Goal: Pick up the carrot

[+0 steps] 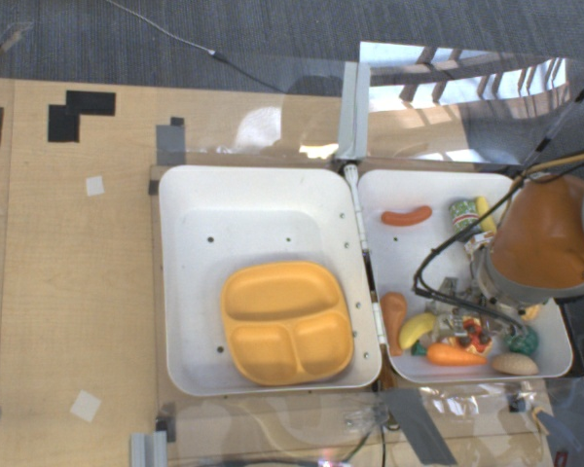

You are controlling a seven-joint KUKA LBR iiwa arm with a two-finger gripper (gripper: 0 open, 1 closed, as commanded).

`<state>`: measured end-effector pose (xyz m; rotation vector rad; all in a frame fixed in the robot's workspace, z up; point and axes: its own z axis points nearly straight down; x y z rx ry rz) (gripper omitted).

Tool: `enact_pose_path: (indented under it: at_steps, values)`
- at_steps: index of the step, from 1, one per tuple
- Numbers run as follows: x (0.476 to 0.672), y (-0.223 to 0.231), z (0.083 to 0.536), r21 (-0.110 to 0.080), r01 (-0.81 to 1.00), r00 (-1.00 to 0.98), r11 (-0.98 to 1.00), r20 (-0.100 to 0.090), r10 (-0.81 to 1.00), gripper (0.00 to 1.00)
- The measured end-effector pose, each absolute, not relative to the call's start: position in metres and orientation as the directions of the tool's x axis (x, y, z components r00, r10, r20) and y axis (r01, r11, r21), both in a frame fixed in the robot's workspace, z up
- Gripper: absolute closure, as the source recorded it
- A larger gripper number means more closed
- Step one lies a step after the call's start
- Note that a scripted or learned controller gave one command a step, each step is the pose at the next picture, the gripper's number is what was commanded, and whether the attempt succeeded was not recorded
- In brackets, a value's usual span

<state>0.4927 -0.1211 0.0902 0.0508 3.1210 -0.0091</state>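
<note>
From the overhead camera, the grey arm with its orange band [543, 233] is reaching in from the right over the right-hand shallow white bin [372, 202]. Its gripper [464, 325] is hanging low above the toy clutter at the near edge; how wide it stands, I cannot tell. The orange carrot [453, 355] is lying just beneath it, between a yellow banana [415, 331] and a beige potato-like lump [514, 363]. A yellow compartment tray [286, 321] is sitting in the left-hand white bin [190, 261].
</note>
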Motion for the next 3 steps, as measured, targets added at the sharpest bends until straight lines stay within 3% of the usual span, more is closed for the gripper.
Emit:
enact_pose_path:
  at_steps: [1,2,3]
  values:
    - [0.490,-0.167,0.245,-0.008,-0.234,-0.972,0.972,-0.014,-0.234,1.00]
    - [0.567,-0.206,0.346,-0.011,-0.533,-0.846,0.846,-0.012,-0.533,1.00]
    - [0.517,-0.204,0.254,0.001,-0.569,-0.822,0.822,-0.003,-0.569,1.00]
